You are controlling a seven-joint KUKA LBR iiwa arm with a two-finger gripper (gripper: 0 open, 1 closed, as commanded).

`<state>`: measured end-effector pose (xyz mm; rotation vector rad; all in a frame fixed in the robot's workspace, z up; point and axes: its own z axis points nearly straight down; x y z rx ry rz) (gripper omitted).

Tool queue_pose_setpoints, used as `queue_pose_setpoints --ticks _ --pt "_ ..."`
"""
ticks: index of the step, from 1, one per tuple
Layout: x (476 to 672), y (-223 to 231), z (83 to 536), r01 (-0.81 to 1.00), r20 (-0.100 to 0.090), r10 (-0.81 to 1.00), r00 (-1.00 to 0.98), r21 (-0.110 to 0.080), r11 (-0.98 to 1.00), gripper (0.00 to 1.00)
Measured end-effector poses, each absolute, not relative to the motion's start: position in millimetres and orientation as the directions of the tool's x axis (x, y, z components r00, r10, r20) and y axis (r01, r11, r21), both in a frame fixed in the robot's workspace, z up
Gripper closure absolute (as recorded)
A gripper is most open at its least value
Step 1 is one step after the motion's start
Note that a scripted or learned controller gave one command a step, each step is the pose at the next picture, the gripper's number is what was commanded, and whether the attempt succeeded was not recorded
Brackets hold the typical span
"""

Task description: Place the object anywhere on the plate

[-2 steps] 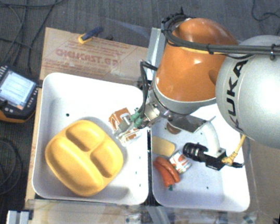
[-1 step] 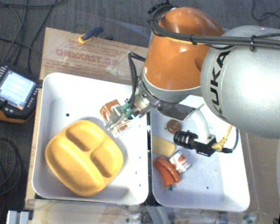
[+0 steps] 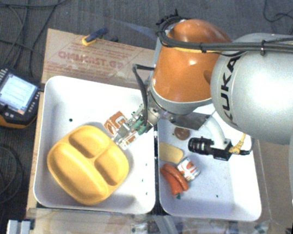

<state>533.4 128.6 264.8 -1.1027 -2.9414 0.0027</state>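
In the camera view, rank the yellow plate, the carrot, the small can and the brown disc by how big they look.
1. Yellow plate, left bin, by far the largest.
2. Carrot, right bin.
3. Small can, touching the carrot; close to it in size, so unsure.
4. Brown disc, partly under the arm; smallest showing.

Yellow plate (image 3: 88, 163), plain, no pattern, sitting in white left bin (image 3: 64, 95). White right bin (image 3: 232, 201) holding an orange-red carrot-like piece (image 3: 173, 179), a pale yellow piece (image 3: 170, 154), a small brown disc (image 3: 181, 132), and a red-and-silver can (image 3: 188, 169). Arm (image 3: 262, 82) showing grey with an orange band (image 3: 188, 65). Gripper (image 3: 128, 129) looking greenish with orange-brown and white patches. Bench board (image 3: 89, 60) showing tan with faded red lettering. Floor showing dark grey.
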Motion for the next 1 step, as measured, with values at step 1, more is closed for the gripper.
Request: queue_pose_setpoints --ticks 1 --pt "533.4 129.0 265.1 0.657 0.000 0.657 -0.754 -0.001 0.754 0.00"
